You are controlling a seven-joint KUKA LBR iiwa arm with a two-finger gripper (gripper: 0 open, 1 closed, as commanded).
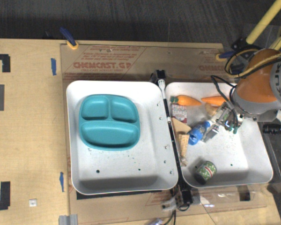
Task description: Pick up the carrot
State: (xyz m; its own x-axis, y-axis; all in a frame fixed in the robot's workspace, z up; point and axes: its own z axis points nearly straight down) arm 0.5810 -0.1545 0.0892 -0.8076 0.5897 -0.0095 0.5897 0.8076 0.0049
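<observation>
An orange carrot with a green tip lies at the far left of the right bin, near its back wall. A second orange piece lies just to its right, partly under the arm. My gripper hangs over the middle of the right bin, below and to the right of the carrot and apart from it. It points down-left at a blue object that lies right at its tip.
A red and white packet and tan wedge pieces lie along the right bin's left wall. A green can sits near its front. The left bin holds a teal divided plate.
</observation>
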